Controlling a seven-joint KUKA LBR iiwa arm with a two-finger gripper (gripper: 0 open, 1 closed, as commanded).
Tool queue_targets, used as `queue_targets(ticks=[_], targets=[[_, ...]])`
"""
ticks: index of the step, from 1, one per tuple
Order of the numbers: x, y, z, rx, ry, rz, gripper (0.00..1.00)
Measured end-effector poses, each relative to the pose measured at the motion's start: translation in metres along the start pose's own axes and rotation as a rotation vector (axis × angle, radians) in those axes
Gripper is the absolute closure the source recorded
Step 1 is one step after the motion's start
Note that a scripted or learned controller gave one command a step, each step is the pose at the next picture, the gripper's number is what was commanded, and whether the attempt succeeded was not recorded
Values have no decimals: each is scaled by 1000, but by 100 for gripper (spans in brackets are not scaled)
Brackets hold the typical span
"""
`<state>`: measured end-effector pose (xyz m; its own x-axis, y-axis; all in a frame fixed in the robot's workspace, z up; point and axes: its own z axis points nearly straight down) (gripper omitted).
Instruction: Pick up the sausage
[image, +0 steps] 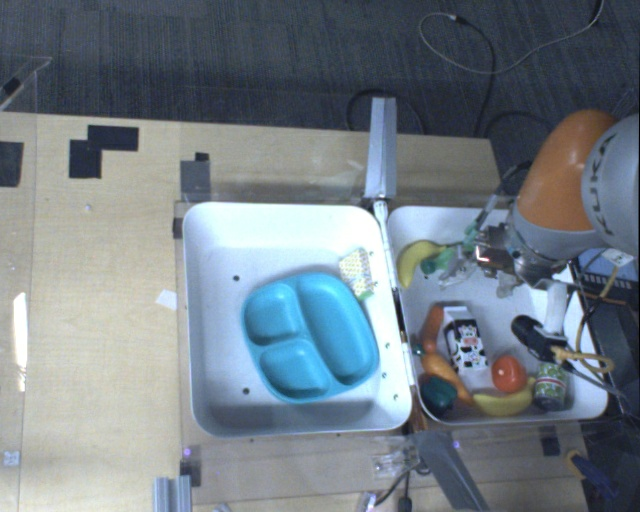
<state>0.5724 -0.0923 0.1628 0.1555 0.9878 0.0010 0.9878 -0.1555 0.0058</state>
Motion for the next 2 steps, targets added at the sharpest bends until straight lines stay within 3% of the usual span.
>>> queue_targets(ticks=[1,2], targets=[[-30,27,-37,0,-1,-116,0],[6,6,43,2,0,-287,0]])
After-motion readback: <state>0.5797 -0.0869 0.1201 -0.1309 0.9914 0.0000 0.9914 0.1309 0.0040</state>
